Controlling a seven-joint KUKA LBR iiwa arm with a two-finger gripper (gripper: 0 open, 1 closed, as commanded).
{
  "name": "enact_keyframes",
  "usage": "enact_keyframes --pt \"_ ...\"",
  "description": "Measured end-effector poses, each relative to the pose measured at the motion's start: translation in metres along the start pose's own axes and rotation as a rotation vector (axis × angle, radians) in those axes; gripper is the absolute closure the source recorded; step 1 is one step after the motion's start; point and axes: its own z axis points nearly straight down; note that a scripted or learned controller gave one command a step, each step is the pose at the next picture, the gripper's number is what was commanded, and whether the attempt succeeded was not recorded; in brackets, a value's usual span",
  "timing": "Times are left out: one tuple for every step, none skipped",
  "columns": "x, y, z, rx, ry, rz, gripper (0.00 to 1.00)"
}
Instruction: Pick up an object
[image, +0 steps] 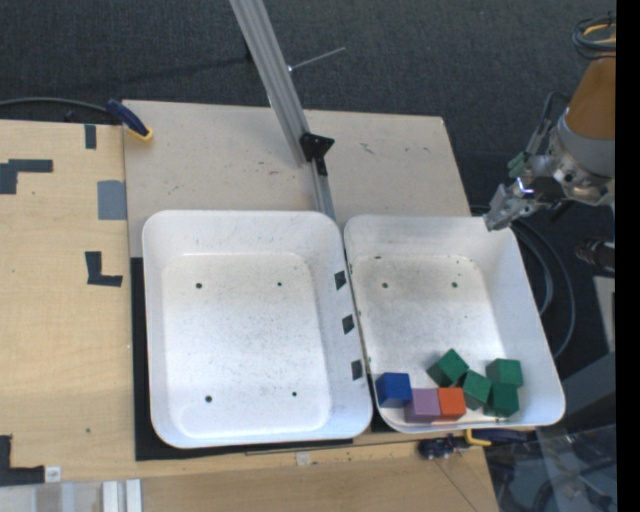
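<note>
Clustered along the near wall of the right bin (520, 290), seven small blocks lie close together: a blue cube (394, 388) at the left end, a purple cube (426, 403) and an orange cube (452, 402) side by side just right of it, and four green blocks behind and to their right, one (451, 367) tilted at the back, one (476, 387) in the middle, and two (505, 373) (503, 399) nearest the bin's right corner. None of them is held. Left of that bin and touching it rim to rim, the left bin (160, 300) shows a speckled white floor. Both bins rest on a pale bench (230, 150), where a slanted metal rail (280, 85) runs down from the top edge toward the seam between the bins. At the upper right, the arm (590, 100), orange above its grey wrist, hangs beyond the right bin's far right corner, with the gripper (503, 212) poised just outside the rim and well apart from the blocks. Whether its fingers stand open or closed cannot be told from this angle. A wooden board (50, 300) with grey and black tape marks lies on the left, and a blue-and-yellow clamp handle (130, 118) sits at the bench's far left corner.
</note>
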Motion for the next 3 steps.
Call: enact_keyframes --pt "0.053 0.008 0.013 0.006 0.002 -0.004 1.00" --pt "0.098 0.008 0.021 0.006 0.003 -0.003 1.00" --pt "0.155 0.006 0.032 0.007 0.004 -0.005 1.00"
